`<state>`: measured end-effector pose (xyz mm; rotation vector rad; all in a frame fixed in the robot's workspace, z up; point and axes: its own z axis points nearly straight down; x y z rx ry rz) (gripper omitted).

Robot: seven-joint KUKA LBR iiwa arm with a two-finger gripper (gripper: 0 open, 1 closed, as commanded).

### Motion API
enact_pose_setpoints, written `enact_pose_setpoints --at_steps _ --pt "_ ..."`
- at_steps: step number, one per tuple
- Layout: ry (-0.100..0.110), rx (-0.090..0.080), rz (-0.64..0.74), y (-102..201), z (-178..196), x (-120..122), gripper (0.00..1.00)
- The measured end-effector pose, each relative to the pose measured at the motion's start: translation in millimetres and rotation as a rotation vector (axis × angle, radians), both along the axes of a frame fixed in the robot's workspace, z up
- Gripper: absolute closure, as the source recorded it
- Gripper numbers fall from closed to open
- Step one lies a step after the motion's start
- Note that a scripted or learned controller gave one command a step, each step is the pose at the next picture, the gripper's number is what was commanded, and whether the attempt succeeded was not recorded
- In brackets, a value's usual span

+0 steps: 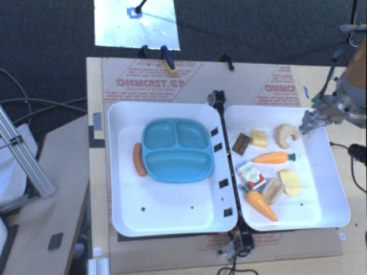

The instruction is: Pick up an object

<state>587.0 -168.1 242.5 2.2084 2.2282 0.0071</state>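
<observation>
Dark blue carpet (258, 22) surrounded a wooden bench (189, 76) bearing two shallow white bins side by side. One, the left white bin (123, 153), held a blue three-compartment plastic plate (176, 151) with a reddish toy sausage (139, 159) just beside its left edge. Its neighbour, the right white bin (330, 182), held eight toy foods: two orange carrots (274, 158), a beige croissant (287, 134), a brown chocolate piece (241, 144), a pale yellow cheese cube (259, 138), a small printed carton (250, 175), a tan bread piece (273, 190) and a yellow potato slice (291, 182). At that bin's upper right rim, the grey two-finger gripper (309, 122) hung near the croissant; whether it was parted or closed could not be told.
</observation>
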Motion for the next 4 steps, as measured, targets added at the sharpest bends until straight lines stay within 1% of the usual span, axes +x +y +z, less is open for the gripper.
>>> enact_pose_setpoints --at_steps 1,2,3,4 --pt "0.007 -0.001 -0.009 -22 -29 -33 1.00" --pt "0.002 0.000 -0.001 11 -5 -12 1.00" --pt "0.007 0.000 -0.005 24 -32 -28 1.00" --pt "0.008 0.000 -0.010 7 -52 -66 1.00"
